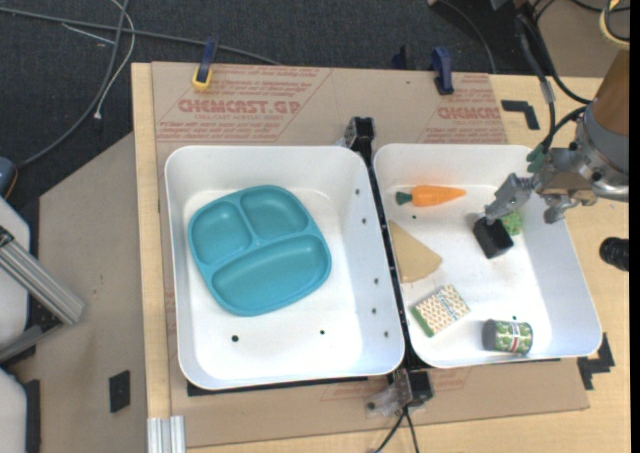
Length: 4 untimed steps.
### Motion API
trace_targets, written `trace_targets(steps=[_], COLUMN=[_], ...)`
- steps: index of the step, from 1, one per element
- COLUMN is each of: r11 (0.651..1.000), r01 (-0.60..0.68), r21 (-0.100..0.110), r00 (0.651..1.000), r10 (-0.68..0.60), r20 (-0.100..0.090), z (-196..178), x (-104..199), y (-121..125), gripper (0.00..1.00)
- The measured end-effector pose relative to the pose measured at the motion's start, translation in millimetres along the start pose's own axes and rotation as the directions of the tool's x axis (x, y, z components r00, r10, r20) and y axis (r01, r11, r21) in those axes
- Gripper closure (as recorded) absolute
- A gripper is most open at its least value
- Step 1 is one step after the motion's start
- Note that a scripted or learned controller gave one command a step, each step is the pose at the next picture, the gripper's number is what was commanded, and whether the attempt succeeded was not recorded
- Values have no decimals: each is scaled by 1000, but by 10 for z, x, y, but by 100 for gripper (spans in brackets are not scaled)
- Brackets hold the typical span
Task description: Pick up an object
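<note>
Approach step, by the look of it: end effector (pixel 556 191) poised over the upper right part of the right bin (pixel 560 281), nothing visibly gripped; wide or narrow, cannot tell. Closest candidate: small green object (pixel 514 222), just beside it on the bin floor. Next, probably: lining up over that and descending. Also in the right bin: carrot (pixel 438 196), tan wedge (pixel 415 256), patterned box (pixel 441 309), can (pixel 508 336). In the left bin (pixel 300 336): teal divided plate (pixel 260 249).

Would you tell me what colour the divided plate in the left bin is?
The divided plate is turquoise, clearest in the camera view.
</note>
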State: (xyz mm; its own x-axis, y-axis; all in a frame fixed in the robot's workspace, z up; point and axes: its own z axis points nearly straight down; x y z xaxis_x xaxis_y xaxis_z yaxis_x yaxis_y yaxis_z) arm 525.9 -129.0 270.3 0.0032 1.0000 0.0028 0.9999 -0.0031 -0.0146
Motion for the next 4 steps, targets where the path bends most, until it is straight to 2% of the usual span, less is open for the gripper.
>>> trace_targets(steps=[1, 3, 4], r11=[1000, 1000, 1000], r01=[3, 2, 3], r21=[-13, -13, -9], r00=[1000, 1000, 1000], r10=[-3, -2, -3], r20=[2, 1, 0], z=[-68, 1092, 1594], x=[4, -32, -1], y=[19, 39, -57], gripper=[0, 0, 0])
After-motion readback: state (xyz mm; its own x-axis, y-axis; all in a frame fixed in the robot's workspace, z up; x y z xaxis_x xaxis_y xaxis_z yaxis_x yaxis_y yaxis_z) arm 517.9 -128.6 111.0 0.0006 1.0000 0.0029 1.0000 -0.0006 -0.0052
